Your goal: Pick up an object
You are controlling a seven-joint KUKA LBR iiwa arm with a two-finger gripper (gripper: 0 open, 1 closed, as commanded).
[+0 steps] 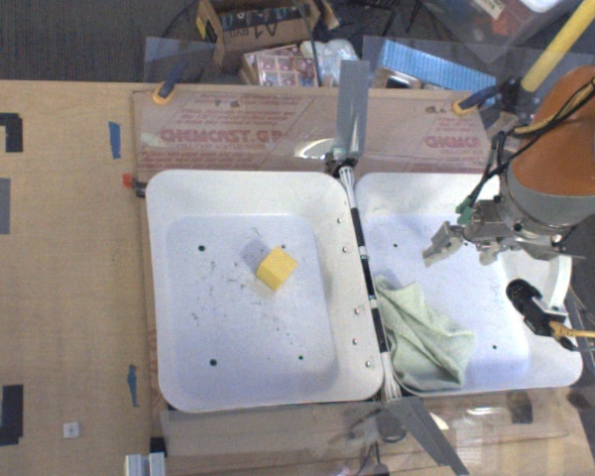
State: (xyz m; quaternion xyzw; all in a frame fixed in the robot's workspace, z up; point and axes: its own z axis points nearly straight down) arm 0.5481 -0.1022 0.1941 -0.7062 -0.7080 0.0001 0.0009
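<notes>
Blur softens the gripper (463,253), so read it with care. It hangs over the upper middle of the right bin (407,216), and you can make out two grey prongs standing apart with white bin floor showing between them. The jaws look open and grip no object. The finer shape of the tips is too smeared to tell.

The arm (565,157) comes in from the right. You get its grey wrist and orange band, but the rest is cut off by the picture's edge.

Your two candidates lie well apart. The yellow block (276,268) sits alone in the left bin (228,365), a little above the middle of its floor and turned so that one corner points down. It is far from the gripper, across the wall between the bins. The pale green cloth (423,333) lies crumpled in the right bin's lower left corner, below the gripper and to its left, not touching it. Its left edge lies against the wall shared with the left bin. The folds hide the bin floor under them, and you cannot tell how many layers there are.

Dark specks dot the left bin's floor, too small to name. Behind both bins a cardboard sheet (238,137) lies on the bench (59,266), its red print only partly legible.
</notes>
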